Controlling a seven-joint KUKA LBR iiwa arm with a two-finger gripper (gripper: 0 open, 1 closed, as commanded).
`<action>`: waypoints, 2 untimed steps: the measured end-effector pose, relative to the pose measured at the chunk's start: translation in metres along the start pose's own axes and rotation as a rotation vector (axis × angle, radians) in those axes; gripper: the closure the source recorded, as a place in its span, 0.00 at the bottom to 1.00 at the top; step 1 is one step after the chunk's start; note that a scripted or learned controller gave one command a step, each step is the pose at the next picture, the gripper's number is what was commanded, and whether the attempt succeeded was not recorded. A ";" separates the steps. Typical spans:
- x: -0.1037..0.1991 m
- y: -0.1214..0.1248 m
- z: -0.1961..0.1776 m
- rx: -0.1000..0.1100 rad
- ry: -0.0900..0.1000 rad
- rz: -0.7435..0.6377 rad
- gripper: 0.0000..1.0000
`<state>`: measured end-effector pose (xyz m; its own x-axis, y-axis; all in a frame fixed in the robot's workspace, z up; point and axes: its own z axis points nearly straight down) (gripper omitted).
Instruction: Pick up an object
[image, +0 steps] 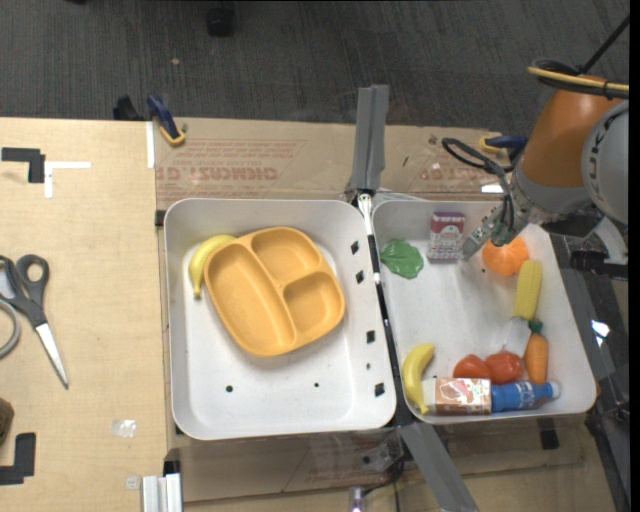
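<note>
Camera view: the gripper (487, 236) hung over the right bin (455, 310), fingers' spread impossible to tell. An orange fruit (505, 256) lay just beside it, a small carton (447, 234) just left, 1 corn cob (527, 289) below.

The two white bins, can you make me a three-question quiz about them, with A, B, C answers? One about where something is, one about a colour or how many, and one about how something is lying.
1. Where is the yellow divided plate?
A. left bin
B. right bin
C. on the bench

2. How many bananas are in the bins?
A. one
B. two
C. four

3. How does the blue bottle lie?
A. standing upright
B. on its side
C. hanging over the rim

Answers: 1 A, the plate sits in the left bin. 2 B, one banana tucks beside the plate and another lies in the right bin. 3 B, the bottle lies flat along the near wall.
</note>
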<state>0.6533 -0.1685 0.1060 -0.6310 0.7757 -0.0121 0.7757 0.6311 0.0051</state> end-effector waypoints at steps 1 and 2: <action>0.077 0.033 -0.087 0.004 0.009 0.077 1.00; 0.070 0.021 0.012 0.005 0.009 0.125 1.00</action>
